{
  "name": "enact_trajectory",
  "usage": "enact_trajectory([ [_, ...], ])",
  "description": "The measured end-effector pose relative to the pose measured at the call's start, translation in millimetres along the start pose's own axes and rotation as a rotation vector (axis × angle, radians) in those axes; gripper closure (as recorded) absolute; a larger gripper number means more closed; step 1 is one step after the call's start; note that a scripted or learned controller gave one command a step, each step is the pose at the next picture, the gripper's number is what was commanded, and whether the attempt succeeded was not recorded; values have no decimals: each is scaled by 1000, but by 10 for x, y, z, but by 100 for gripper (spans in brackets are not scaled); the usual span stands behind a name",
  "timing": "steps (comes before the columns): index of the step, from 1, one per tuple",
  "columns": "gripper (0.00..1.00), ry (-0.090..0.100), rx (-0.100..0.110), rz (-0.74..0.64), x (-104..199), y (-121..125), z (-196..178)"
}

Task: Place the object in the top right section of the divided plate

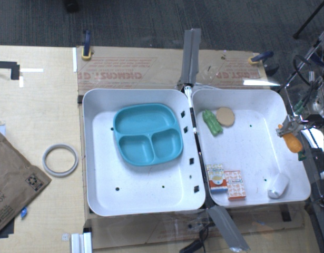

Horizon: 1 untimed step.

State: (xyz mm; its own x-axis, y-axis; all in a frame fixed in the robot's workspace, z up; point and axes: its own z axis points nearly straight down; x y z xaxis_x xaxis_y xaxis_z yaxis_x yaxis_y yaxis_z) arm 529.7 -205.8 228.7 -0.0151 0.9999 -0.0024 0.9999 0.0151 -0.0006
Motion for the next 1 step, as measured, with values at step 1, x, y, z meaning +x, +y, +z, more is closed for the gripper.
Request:
enact_trajectory([
  [1, 100, 3, 2, -123, 63, -108, 545],
])
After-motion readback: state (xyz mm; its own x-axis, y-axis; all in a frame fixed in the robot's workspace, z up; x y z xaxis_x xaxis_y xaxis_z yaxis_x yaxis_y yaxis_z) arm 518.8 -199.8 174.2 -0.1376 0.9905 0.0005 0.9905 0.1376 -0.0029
